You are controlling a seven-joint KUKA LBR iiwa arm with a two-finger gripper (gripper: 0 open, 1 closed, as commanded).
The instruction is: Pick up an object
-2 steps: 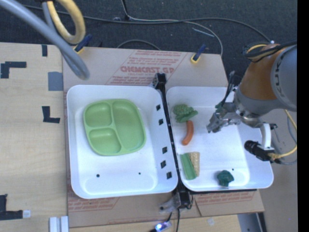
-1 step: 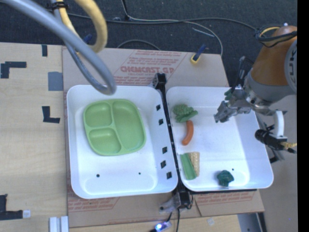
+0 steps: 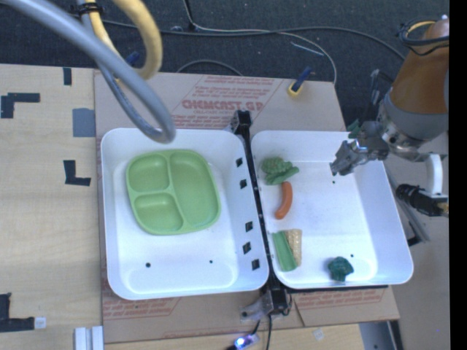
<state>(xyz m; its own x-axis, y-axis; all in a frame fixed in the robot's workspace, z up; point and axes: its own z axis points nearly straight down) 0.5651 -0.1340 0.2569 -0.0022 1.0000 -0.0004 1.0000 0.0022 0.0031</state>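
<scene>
My hand (image 3: 341,163) hovers, its grip unclear. I'd pinch the small, light, smooth, stiff-looking sausage (image 3: 283,200) across its middle.

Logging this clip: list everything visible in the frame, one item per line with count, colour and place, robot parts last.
bins: 2, white, side by side on the bench
divided plate: 1, light green, in the left bin
leafy vegetable: 1, green, right bin, far end near the divider
carrot: 1, orange, right bin, just below the leafy vegetable
corn cob: 1, pale yellow with green husk, right bin, near end by the divider
broccoli: 1, dark green, right bin, near right corner
hoses: 2, grey and yellow, crossing the upper left
cardboard sheet: 1, brown, under the bins
gripper: 1, grey, over the right bin's far right part
arm: 1, grey and orange, right edge
</scene>
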